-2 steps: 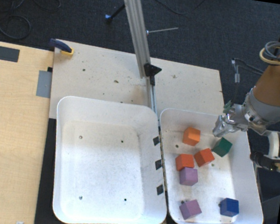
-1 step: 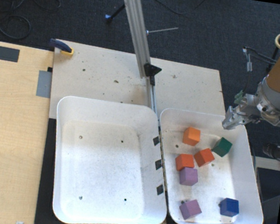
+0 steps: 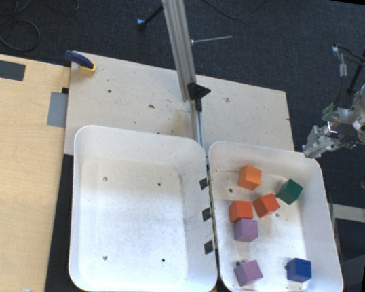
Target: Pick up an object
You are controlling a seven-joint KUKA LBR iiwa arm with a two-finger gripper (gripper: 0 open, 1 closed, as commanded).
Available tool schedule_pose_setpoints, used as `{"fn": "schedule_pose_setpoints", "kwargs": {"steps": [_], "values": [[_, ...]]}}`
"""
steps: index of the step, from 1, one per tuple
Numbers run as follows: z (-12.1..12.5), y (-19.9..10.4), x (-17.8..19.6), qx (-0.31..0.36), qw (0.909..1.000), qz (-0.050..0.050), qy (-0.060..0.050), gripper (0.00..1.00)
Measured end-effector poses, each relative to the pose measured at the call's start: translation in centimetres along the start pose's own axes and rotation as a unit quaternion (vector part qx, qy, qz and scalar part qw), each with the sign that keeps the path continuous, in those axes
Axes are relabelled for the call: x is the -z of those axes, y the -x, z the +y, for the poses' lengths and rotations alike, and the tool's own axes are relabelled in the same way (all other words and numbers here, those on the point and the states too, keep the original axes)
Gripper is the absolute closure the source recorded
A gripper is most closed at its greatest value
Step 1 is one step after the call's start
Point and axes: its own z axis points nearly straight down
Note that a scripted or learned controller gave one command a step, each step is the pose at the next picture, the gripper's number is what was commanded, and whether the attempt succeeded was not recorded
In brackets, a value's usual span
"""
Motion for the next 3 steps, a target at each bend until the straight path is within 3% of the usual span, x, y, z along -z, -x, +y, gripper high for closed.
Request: {"fn": "schedule_pose_setpoints", "kwargs": {"steps": [3], "values": [[-5.4, -14.7, -0.7, 0.0, 1.0, 0.002, -0.005, 1.0]]}}
